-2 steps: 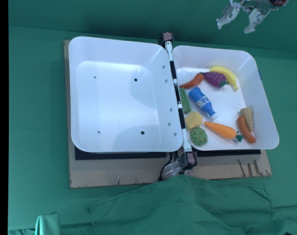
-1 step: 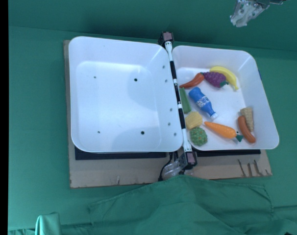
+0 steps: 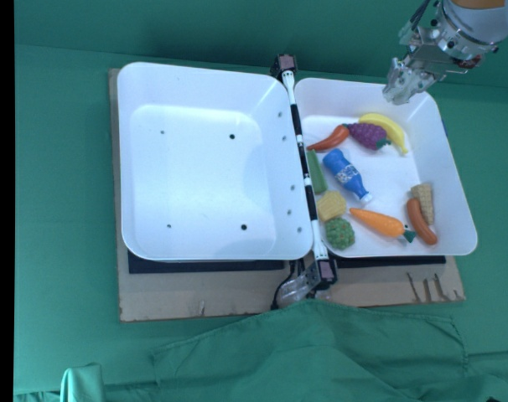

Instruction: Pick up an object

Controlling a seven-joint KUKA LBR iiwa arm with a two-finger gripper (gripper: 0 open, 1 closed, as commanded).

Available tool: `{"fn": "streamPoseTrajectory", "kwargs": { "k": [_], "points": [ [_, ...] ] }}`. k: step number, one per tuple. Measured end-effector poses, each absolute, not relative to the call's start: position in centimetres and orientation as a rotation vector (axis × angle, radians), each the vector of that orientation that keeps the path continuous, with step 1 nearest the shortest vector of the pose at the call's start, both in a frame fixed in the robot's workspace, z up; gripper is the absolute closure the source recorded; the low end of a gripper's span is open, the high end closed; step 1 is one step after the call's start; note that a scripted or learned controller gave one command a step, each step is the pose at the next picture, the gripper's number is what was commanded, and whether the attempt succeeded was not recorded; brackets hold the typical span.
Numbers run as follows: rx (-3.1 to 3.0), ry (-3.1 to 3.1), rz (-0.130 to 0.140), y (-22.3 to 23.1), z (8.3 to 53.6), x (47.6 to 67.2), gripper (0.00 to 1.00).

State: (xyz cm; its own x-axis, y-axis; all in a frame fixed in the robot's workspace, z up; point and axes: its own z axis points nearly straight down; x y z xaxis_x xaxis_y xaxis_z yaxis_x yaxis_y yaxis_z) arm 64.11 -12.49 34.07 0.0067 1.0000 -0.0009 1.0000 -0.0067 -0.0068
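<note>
1. Nearest my camera, a fold of green cloth point(image 3: 321, 350) lies over the table's front edge, with brown cardboard point(image 3: 195, 296) under both bins.
2. Next, the left bin point(image 3: 137, 99) shows me bare white floor; the pickable toys all sit in the right bin point(image 3: 455, 224).
3. Along that bin's front I see a green broccoli piece point(image 3: 339, 234), a yellow chunk point(image 3: 330, 205), an orange carrot point(image 3: 381, 223), a sausage point(image 3: 422, 222) and a corn cob point(image 3: 422, 198).
4. Mid-bin lies a blue bottle point(image 3: 346, 174) on its side, apart from its neighbours; a green vegetable point(image 3: 315, 172) hugs the divider.
5. Farther back, a red chilli point(image 3: 329, 138), purple grapes point(image 3: 368, 134) and a banana point(image 3: 388, 129) crowd together.
6. Farthest, the jaws point(image 3: 402, 89) hang above the bin's back rim, carrying nothing; I cannot tell whether they are apart or together.
7. My judgement: this is the approach. I'd steer toward the bottle, straddle it across its narrow width, and descend plumb, since the back cluster invites a glancing touch.
</note>
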Motion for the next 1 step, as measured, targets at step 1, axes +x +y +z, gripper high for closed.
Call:
{"fn": "streamPoseTrajectory", "kwargs": {
  "k": [1],
  "points": [
    [-2.226, -2.21, 0.008, -14.29, 24.46, 60.71, 1.0]
  ]
}}
